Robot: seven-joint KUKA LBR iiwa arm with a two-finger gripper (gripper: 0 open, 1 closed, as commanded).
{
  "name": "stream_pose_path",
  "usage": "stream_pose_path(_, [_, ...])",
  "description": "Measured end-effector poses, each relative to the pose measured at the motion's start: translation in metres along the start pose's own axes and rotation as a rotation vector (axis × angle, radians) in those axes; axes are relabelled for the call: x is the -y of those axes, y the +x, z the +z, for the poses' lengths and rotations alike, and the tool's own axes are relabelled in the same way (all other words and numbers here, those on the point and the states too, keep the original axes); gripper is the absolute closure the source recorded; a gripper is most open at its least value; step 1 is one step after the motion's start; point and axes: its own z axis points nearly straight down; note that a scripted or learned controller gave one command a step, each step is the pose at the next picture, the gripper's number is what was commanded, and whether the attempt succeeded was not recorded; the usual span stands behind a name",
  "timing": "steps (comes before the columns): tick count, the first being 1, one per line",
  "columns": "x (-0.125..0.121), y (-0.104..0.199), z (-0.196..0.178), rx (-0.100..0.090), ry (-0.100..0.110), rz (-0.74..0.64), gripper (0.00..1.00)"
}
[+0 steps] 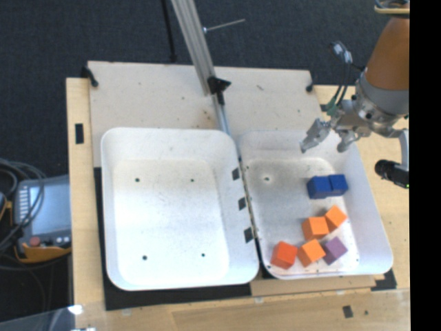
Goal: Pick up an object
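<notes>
Right bin (365, 205) holds the candidates, all small blocks bunched toward its right and near side. Blue block (326, 185): an elongated brick, matte, seemingly two cubes joined, lying flat about mid-bin. Nearer the camera, a cluster of four orange blocks: one at the upper right (336, 217), one just left of it (316, 227), one lower (311, 252), and a redder, rounder-edged one (284, 254) at the bin's near left. A purple cube (335, 249) sits just right of the lower orange block, touching or nearly so. All look like painted wood or foam; I cannot tell which.

Left bin (172, 143): shallow white tray, rounded corners, floor scuffed grey and speckled, a few dark dots. Right bin's floor is similarly smudged. Both rest on a pale wooden bench (138, 88). A ribbed aluminium post (196, 40) slants up from between the bins.

Arm: orange band (389, 47) at the upper right, grey wrist below it, angled down and left. Gripper (329, 138) hangs over the right bin's far edge, well apart from the blocks. Its two fingers are spread, with nothing between them.
</notes>
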Motion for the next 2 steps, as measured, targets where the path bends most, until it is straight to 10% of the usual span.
stream_pose_path(2, [-0.004, -0.001, 0.043, 0.001, 0.004, 0.002, 0.0])
